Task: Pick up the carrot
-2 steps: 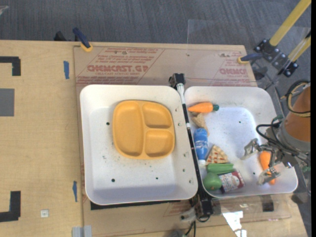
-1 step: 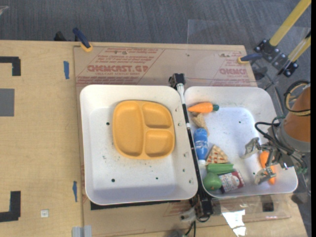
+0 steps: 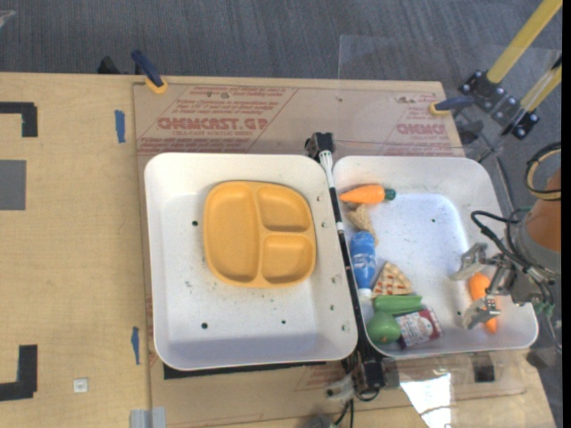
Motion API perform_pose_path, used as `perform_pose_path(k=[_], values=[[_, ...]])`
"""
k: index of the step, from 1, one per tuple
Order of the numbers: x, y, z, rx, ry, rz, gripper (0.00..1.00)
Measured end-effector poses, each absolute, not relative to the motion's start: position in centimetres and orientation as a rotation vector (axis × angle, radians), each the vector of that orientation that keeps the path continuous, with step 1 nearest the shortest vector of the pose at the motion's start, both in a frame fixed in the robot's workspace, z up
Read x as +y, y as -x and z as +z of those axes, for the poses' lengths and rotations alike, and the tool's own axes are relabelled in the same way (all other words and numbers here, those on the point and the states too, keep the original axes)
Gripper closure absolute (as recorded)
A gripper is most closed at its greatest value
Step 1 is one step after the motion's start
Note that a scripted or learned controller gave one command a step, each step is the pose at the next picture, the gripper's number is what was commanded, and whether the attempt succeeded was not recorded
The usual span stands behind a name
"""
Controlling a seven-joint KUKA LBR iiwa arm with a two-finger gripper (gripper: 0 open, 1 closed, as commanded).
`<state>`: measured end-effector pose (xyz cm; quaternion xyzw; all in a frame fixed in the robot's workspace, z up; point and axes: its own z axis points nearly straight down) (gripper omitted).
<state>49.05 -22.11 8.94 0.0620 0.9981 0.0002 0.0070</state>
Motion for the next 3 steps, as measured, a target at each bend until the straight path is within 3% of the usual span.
perform_pose_path(k=[1, 2, 3], values=[[-22.3, -48.4, 9.0, 3.054, -0.686, 0.001, 0.0], [-21.3, -48.9, 8.9, 2.834, -1.333, 0.019, 0.0], [-21.6, -49.3, 10.2, 2.821, -1.326, 0.013, 1.0]])
